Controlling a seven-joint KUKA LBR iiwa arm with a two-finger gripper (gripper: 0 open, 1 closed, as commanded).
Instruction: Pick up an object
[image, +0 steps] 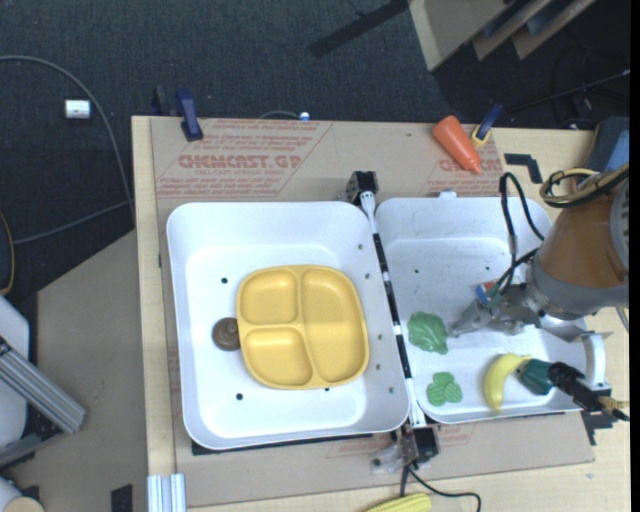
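In the right bin (440, 225) lie a green leafy piece (428, 332), a smaller green piece (443, 389), a yellow banana (497, 379) and a dark teal object (535, 376) touching the banana's right end. My gripper (478, 314) hangs low over the middle of this bin, just right of the leafy piece, and nothing shows in its grasp. The grey arm with its orange band (585, 250) reaches in from the right. The left bin (200, 235) holds a yellow divided plate (300, 326), with a small brown round object (226, 333) at its left edge.
An orange carrot-like toy (458, 145) and a blue clip (187, 115) lie on the cardboard behind the bins. Black cables (515, 215) trail over the right bin's far corner. A black divider strip (385, 290) runs between the bins.
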